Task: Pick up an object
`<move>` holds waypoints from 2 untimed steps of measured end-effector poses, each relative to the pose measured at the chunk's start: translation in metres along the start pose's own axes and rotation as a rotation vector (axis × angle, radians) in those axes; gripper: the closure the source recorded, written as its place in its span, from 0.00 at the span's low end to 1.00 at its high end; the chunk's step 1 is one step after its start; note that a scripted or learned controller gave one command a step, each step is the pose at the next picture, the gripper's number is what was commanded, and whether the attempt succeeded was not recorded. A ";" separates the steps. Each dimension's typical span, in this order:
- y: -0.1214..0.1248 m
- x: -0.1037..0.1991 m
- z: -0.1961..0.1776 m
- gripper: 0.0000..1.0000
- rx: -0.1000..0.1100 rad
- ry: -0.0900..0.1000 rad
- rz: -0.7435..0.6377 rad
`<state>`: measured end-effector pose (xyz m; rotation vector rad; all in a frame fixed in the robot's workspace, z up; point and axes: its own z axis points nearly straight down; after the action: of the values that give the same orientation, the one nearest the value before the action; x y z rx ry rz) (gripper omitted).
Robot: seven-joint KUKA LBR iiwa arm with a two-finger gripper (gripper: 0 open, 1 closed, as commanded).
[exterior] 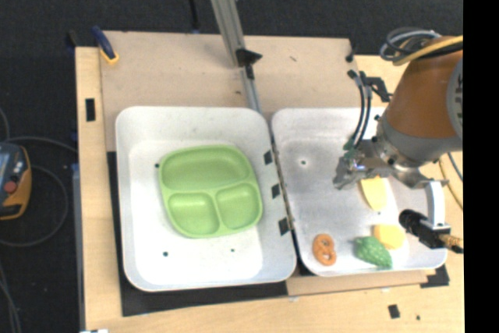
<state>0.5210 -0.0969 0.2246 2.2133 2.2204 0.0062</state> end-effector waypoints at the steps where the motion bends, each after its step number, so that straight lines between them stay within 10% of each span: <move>1: 0.029 0.044 -0.011 1.00 0.004 0.002 -0.003; 2: 0.052 0.096 -0.002 1.00 0.006 0.003 -0.005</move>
<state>0.5728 -0.0006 0.2263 2.2128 2.2300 0.0029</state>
